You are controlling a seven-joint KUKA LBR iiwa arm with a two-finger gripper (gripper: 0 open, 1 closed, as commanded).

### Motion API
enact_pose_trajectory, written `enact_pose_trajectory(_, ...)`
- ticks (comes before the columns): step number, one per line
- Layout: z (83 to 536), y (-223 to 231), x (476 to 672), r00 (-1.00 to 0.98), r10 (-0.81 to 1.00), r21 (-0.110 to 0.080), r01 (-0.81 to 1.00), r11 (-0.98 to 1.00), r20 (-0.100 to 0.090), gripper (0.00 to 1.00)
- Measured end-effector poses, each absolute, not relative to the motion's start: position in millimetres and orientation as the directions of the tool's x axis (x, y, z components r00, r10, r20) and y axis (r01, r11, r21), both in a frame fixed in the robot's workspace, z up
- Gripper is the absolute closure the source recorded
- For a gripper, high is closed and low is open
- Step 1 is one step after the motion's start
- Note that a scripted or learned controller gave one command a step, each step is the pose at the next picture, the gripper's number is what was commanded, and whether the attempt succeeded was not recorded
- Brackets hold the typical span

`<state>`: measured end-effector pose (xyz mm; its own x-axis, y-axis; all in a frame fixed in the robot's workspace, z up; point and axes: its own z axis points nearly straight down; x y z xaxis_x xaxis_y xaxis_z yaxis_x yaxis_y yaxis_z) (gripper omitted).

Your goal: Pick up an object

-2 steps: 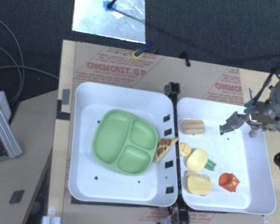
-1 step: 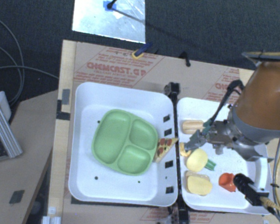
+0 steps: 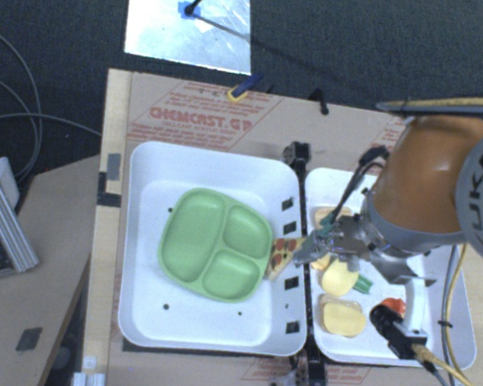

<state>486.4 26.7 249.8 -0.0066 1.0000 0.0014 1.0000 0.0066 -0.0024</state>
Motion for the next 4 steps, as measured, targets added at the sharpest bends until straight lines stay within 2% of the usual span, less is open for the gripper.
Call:
enact_pose_trajectory(1, 262, 25, 487.8, -0.005, 1.0, 0.004, 1.0, 0.005, 0.001, 1.0)
enact_pose_trajectory(2, 244, 70, 486.2, -0.008, 1.0, -0.002, 1.0, 0.008, 0.002, 1.0)
enact_pose_trajectory(3, 411, 82, 488.4, -0.007, 1.0, 0.021, 1.0, 0.007, 0.005, 1.0)
enact_pose_trajectory(4, 408, 110, 486.8, -0.007, 1.0, 0.003, 1.0, 0.007, 0.001, 1.0)
